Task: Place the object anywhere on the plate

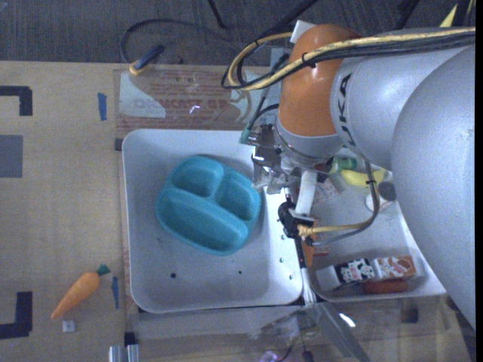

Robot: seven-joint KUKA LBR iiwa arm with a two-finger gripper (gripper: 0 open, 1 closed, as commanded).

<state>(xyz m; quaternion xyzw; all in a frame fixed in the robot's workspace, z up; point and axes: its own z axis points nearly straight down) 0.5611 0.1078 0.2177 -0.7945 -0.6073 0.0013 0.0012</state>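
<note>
A blue plate (205, 204) with three compartments lies tilted in the left white bin (151, 277). My gripper (266, 173) hangs under the orange wrist band, right at the plate's right edge and over the wall between the two bins. Nothing shows in its grasp. In the right bin (407, 240), a yellow and green object (356, 173) peeks out from under the arm. A small carton with a cow print (375, 269) lies near that bin's front. The arm hides much of the right bin.
An orange toy carrot (75, 293) lies on the wooden bench left of the bins. A small grey round thing (386, 191) sits in the right bin. Cables (332, 231) trail from the wrist over the bin divider. The bulky grey arm covers the right side.
</note>
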